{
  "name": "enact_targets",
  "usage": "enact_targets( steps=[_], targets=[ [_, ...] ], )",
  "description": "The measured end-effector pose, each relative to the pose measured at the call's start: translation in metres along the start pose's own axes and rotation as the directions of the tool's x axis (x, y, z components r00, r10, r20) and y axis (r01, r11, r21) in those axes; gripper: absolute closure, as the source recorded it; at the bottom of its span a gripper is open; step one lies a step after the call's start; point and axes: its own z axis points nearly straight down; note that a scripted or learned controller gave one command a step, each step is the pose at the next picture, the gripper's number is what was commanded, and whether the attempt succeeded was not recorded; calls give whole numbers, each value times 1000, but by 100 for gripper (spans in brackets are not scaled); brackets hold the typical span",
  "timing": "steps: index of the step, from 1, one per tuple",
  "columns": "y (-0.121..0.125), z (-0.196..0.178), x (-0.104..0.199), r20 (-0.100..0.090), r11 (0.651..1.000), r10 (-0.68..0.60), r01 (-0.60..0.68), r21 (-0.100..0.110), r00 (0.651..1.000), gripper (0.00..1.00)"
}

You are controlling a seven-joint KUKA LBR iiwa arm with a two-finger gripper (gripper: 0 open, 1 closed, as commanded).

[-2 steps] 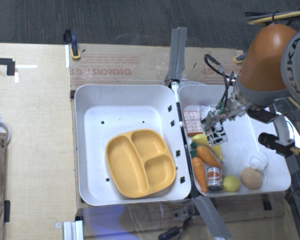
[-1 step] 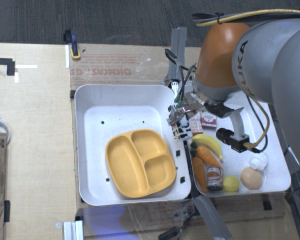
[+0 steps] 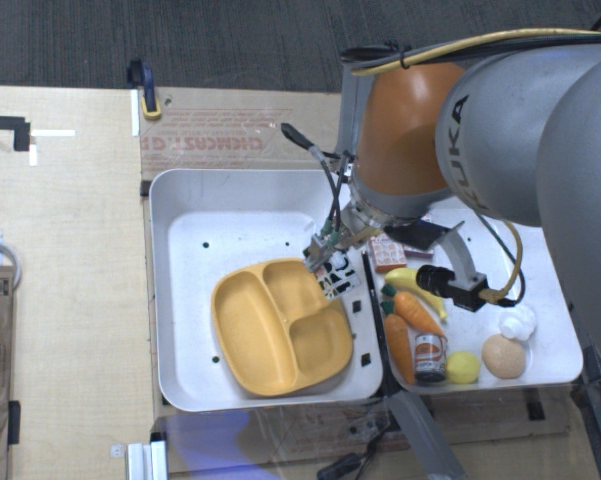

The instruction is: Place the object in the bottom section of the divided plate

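Currently the gripper (image 3: 330, 258) hovers at the upper right rim of the divided plate (image 3: 280, 328); finger state cannot be told. Bottom section lies down-left; no object visibly held.

Divided plate (image 3: 280, 328) in left bin (image 3: 180, 268); carrot (image 3: 418, 311), can (image 3: 430, 356), egg (image 3: 504, 357) in right bin (image 3: 550, 298).

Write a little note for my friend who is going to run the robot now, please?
Gripper: over the upper right rim of the yellow divided plate; can't tell whether it holds anything.
Plate: in the left bin, with nothing visible in its sections.
Right bin: carrot, banana, can, egg, lemon.
Done: nothing placed yet.
Left: put the object in the plate's bottom section.
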Motion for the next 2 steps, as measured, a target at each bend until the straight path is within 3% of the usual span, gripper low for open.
enact_targets(
  steps=[1,2],
  targets=[
    [0,0,0,0,1000,0,0,0,1000,0],
    [0,-8,-2,0,1000,3,-3,1,1000,100]
  ],
)
